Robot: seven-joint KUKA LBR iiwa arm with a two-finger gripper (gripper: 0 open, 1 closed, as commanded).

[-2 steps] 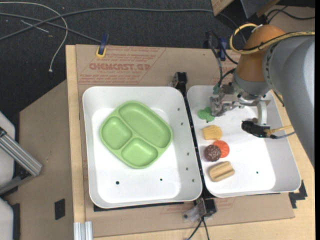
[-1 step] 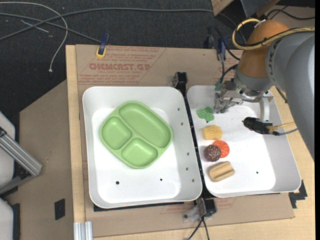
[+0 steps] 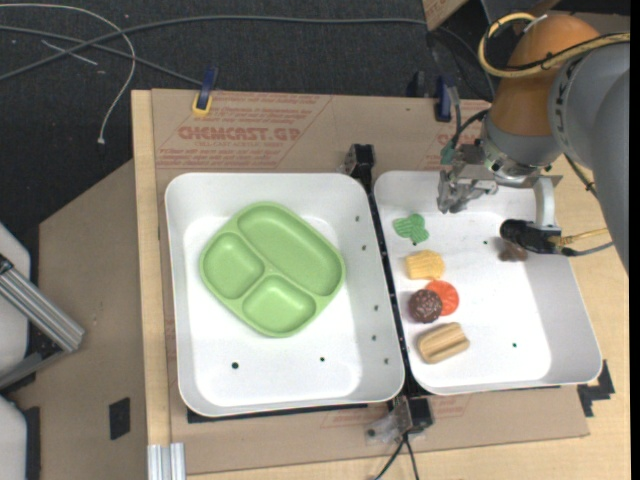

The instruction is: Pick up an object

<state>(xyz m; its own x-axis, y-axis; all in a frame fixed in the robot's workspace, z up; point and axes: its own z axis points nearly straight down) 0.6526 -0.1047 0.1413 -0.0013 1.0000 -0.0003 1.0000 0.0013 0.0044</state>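
The right bin (image 3: 530, 343) holds several small toy foods along its left side: a green leafy piece (image 3: 410, 229), a yellow corn piece (image 3: 424, 264), an orange-red round piece (image 3: 444, 295), a dark brown ball (image 3: 425, 306) and a tan bread-like piece (image 3: 442, 342). A small dark object (image 3: 515, 252) lies further right in the same bin. My gripper (image 3: 455, 201) hangs over the bin's upper part, just right of and above the green piece, with nothing visible between its fingers.
The left bin (image 3: 200, 368) holds a green divided plate (image 3: 272, 267). A black clip (image 3: 358, 158) sits between the bins at the back. A black cabled part (image 3: 530, 235) reaches over the right bin. Blue clamps (image 3: 206, 88) hold the cardboard base.
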